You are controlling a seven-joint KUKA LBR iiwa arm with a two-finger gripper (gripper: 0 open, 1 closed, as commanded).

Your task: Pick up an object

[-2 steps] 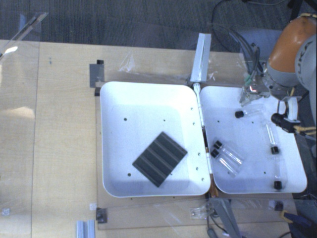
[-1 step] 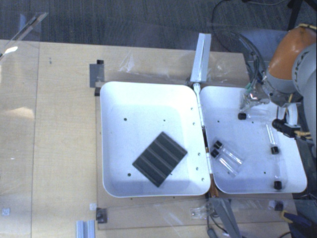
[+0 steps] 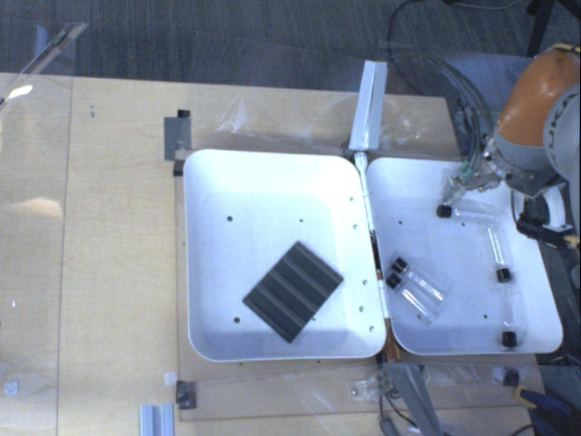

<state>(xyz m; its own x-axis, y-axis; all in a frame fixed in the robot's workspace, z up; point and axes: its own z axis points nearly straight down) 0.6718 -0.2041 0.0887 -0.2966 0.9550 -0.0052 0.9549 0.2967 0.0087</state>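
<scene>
A grey robot arm with an orange band point(image 3: 534, 94) reaches in from the right over the far corner of the right-hand white bin point(image 3: 413, 175), one of two shallow bins sitting side by side on a pale wooden bench point(image 3: 100, 262). The gripper point(image 3: 471, 178) hangs at the bin's upper right, its tip just above a small clear tube with a black cap point(image 3: 463, 209); whether it is spread or pressed together cannot be told at this angle, and nothing is plainly pinched. Its place suggests, as a judgement, that this tube is the object it is after, since it lies nearest the tip. The tube is see-through plastic, almost lost against the white floor, with the dark cap at its left end as the clearest mark. More such tubes are scattered in the same bin: two capped ones point(image 3: 413, 284) lying together near the left wall, one slim tube point(image 3: 497, 254) on the right side, and another point(image 3: 507, 327) near the front right corner. They lie flat and apart, probably loose so they can be taken singly. The left bin point(image 3: 209, 198) holds a dark ribbed rectangular slab point(image 3: 293, 291), lying flat and turned diagonally, well apart from the arm. A metal bar point(image 3: 368, 107) stands behind the seam between the bins.
</scene>
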